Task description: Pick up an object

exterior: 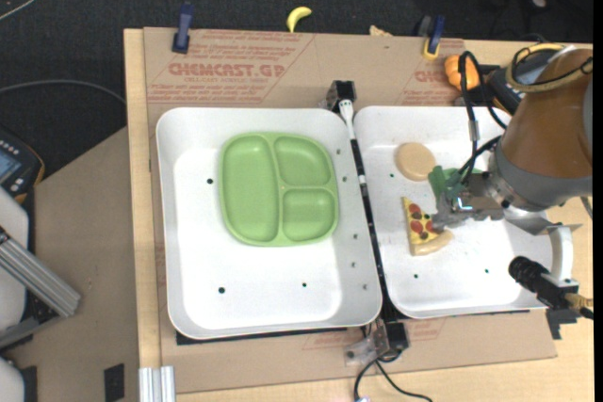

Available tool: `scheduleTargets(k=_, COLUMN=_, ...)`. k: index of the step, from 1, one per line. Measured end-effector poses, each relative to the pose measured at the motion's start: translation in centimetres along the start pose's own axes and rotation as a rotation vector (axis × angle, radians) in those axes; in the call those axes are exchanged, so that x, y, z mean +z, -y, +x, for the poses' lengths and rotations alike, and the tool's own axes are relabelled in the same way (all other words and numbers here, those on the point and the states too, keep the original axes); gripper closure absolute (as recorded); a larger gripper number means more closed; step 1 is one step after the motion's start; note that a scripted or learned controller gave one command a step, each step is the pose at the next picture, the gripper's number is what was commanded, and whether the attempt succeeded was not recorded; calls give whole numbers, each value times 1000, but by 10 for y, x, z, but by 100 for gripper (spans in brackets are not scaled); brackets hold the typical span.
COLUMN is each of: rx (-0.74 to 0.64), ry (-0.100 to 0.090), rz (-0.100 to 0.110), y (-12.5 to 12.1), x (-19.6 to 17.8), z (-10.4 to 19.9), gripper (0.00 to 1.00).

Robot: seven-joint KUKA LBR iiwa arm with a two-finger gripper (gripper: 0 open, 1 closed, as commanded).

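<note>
Pizza slice toy [423, 228] lies in the right bin [490, 289], near its left side, tip pointing far. Just beyond it rests a round tan cookie toy [414, 161]. The pincer [445, 207] hangs low between the two, right beside the pizza slice's right edge, something green at its far side; whether its fingers are spread or closed cannot be told. The arm [551, 141] comes in from the right. In the left bin [184, 212] sits a green divided plate [279, 189]. Both bins rest on the bench [151, 71].
</note>
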State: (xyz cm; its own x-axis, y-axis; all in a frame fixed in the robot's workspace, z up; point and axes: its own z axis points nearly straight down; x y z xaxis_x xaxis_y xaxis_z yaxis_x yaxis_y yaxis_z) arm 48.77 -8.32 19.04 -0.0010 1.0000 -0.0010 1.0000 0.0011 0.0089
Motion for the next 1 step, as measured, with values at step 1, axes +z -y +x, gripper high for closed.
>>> scheduleTargets(k=1, rx=6, ry=4, rz=2, y=8, x=-55, z=-55, gripper=100)
